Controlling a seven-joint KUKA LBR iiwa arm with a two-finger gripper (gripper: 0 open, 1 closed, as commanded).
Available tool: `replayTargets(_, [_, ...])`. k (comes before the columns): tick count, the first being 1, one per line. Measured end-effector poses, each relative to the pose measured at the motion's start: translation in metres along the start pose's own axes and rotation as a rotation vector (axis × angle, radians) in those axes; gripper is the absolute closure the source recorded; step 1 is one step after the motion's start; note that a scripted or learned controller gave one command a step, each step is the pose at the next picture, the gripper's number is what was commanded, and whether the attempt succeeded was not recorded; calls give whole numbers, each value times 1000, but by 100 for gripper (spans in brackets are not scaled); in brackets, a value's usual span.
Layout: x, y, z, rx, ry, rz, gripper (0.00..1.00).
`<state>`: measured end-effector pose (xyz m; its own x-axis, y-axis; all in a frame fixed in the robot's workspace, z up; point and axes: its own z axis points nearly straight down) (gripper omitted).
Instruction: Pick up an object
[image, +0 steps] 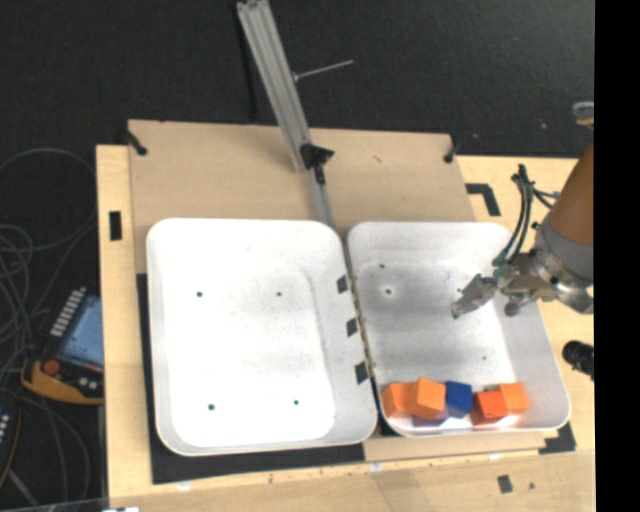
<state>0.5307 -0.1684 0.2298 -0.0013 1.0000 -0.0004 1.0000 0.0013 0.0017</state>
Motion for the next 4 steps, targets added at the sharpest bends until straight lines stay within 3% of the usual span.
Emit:
replayTargets(1, [36,12,-25,-3,0,-5,0])
replayTargets(2, [68,-38,53,11,3,2,0])
replayTargets(3, [80,-45,121,-1,-1,5,0])
replayTargets(4, [74,-44,-51,-9,-2,-3,0])
